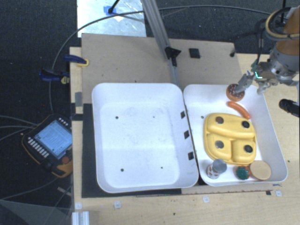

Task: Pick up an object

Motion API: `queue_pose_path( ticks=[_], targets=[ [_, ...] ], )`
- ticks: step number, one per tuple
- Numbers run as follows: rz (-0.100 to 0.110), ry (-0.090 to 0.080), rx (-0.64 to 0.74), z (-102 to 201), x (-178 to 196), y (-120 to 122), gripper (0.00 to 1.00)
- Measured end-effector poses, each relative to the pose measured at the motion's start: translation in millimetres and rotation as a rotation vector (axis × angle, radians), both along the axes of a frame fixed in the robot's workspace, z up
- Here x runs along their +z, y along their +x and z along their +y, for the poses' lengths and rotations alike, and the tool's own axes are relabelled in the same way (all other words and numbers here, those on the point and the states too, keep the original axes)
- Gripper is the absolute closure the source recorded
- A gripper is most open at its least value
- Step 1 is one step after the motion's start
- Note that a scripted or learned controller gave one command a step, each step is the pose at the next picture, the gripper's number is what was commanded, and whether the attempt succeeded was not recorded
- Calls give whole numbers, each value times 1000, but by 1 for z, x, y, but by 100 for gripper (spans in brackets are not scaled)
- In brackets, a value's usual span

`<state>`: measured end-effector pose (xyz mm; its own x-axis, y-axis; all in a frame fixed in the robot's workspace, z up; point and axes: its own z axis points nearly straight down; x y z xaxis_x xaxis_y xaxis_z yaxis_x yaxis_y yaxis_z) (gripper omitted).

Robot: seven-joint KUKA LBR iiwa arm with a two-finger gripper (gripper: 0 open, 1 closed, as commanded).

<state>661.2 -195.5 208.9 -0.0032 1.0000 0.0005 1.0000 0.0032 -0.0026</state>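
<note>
Gripper (247,81), jaw state impossible to tell, hovers over a brown doughnut (235,92) at the right bin's (276,139) far edge; closing there could clip the rim or nudge the sausage (239,109) beside it

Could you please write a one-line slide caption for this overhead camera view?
KUKA arm's claw poised over a brown round object in the right bin, beside a yellow tray.

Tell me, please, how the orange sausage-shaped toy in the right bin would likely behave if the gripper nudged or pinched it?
The sausage-shaped toy looks rounded and slim, so a sideways nudge would probably roll it. Its smooth, glossy skin suggests it may slip from a pinch. It lies close to the yellow tray, which could stop a roll that way.
</note>
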Motion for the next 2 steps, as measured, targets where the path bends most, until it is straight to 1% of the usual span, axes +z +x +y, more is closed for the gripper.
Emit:
queue_pose_path(
  ticks=[1, 2],
  targets=[
    [-5, -1, 1, 0, 2, 1, 0],
    [-2, -1, 3, -1, -59, 5, 0]
  ],
)
